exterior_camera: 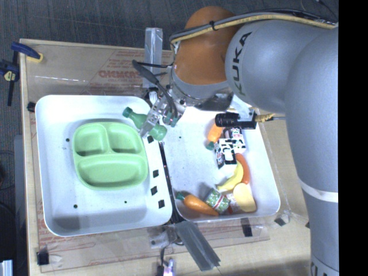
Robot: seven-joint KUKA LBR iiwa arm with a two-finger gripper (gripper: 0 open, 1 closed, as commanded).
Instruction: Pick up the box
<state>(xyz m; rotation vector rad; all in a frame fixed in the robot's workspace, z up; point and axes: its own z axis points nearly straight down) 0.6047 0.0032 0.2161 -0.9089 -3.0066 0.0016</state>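
A grey robot arm (276,56) with an orange band reaches in from the right of the frame over two shallow white bins set side by side on a wooden bench (75,56). Its hand (158,117) hangs at the centre of the frame, over the wall where the two bins meet, right at a green bottle (144,121) that lies tilted across that wall. Whether the hand is open or closed on anything cannot be told from this angle.

The box (229,147), small and printed in black and white, lies in the right bin (190,154), right of centre, well apart from the hand. It touches an orange carrot-like piece (214,133) above it and a banana (233,180) below it. More toy food sits along the lower edge of that bin: a carrot (198,206), a small can (217,200) and a pale yellow piece (244,198).

The left bin (57,211) holds a green divided tray (109,154), lying flat in its middle.
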